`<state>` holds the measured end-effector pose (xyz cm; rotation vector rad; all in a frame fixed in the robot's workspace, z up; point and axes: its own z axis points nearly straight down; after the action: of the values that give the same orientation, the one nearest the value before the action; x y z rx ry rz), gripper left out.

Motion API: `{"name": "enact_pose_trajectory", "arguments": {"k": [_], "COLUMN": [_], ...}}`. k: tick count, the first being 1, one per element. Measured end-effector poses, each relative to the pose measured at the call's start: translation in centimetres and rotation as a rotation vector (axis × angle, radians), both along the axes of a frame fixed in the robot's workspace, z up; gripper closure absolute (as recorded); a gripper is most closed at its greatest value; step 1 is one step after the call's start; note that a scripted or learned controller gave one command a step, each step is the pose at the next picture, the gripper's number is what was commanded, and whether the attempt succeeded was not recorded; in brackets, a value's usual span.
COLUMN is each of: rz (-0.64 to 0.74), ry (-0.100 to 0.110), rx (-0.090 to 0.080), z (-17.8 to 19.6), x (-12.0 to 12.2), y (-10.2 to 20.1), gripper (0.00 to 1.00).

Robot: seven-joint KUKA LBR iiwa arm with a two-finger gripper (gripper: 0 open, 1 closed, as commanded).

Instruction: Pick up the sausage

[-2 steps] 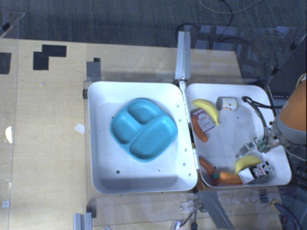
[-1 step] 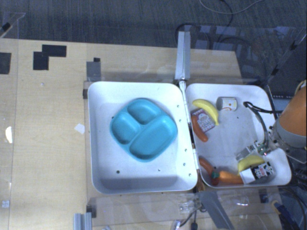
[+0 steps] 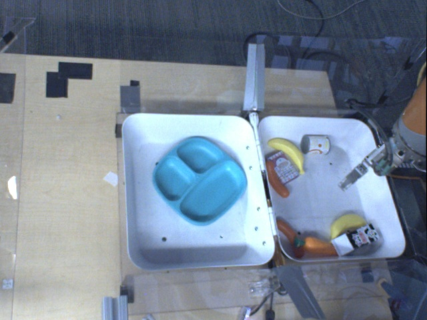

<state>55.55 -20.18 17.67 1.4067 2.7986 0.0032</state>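
Camera view:
Arm: enters from the right, wrist angled down-left over the right bin (image 3: 383, 153).
Gripper (image 3: 349, 179): hangs above bare bin floor, fingers slightly apart, holding nothing.
Sausage (image 3: 277, 181): lies along the right bin's left wall, partly under a labelled packet (image 3: 285, 169), beside a banana (image 3: 288, 152).
Left bin (image 3: 140, 179): holds a blue divided plate (image 3: 200, 180).

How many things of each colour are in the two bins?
Blue: 1, the divided plate
Yellow: 2, bananas and
Red-orange: 3, sausage, sausage, carrot
White or grey: 3, cup, packet, packet
Total: 9
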Motion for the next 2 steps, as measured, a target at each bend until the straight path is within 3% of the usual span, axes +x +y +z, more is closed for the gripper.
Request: {"name": "enact_pose_trajectory", "arguments": {"k": [1, 2], "rz": [0.333, 0.345], "ry": [0.000, 0.001], "rx": [-0.003, -0.003], "z": [-8.6, -3.7], "x": [-5.9, -6.6], "y": [1.8, -0.4], "gripper": [0.00, 0.00]}}
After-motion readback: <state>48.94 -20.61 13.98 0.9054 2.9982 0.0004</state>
